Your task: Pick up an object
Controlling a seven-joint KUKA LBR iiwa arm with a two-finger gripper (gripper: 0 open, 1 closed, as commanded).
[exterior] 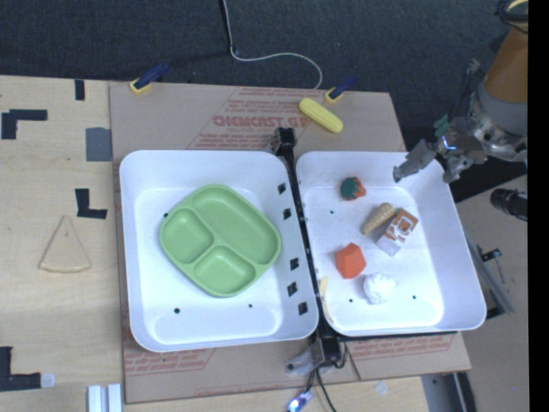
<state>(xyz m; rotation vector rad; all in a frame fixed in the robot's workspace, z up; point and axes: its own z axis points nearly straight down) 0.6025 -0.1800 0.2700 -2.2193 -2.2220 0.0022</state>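
The right bin [446, 256] holds several small objects: a green and red ball [352, 188], a tan roll [376, 219], a small brown and white box [400, 230] touching the roll, an orange-red block [349, 261] and a white crumpled lump [378, 288]. My gripper [426, 172] hangs over the bin's far right corner, above and to the right of the ball. It is open, its two fingers spread wide with nothing between them.
A green divided plate [220, 239] lies in the left bin [141, 230]. A yellow banana-shaped toy [321, 115] rests on the cardboard behind the bins. A white cable [257, 57] runs across the dark floor at the back.
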